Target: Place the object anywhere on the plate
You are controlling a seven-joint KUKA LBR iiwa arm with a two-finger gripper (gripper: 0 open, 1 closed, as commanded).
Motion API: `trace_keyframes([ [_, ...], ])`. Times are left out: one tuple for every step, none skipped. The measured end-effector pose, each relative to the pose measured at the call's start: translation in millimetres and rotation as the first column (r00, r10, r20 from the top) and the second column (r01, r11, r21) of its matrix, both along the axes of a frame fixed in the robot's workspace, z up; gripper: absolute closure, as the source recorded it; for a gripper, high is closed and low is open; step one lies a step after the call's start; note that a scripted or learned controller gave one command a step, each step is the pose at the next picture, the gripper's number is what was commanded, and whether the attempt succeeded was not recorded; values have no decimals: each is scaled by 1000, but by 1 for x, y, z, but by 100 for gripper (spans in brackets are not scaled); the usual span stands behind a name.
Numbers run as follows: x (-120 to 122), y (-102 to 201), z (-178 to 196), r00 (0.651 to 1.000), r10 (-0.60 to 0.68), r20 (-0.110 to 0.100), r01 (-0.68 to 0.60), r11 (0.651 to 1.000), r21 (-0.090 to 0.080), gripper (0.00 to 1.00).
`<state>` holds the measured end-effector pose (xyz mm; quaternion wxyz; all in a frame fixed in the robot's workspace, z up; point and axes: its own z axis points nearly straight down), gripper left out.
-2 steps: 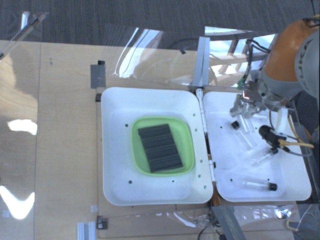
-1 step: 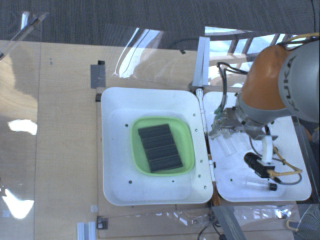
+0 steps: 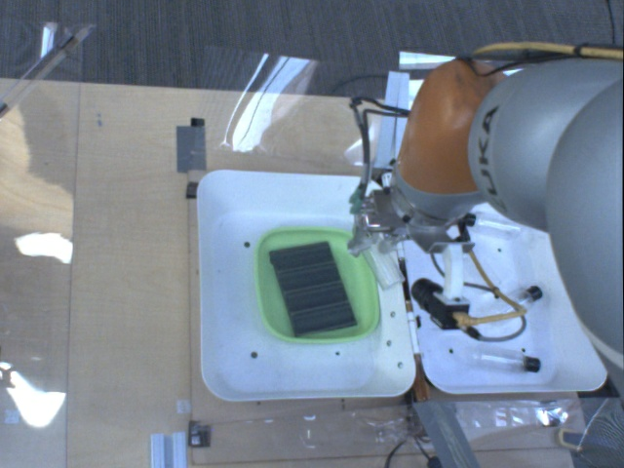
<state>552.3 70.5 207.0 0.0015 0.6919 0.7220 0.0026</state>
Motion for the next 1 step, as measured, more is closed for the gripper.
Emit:
trace_keyframes([
  [0, -1, 0, 1000, -1, 0, 1, 1000, 0, 0],
])
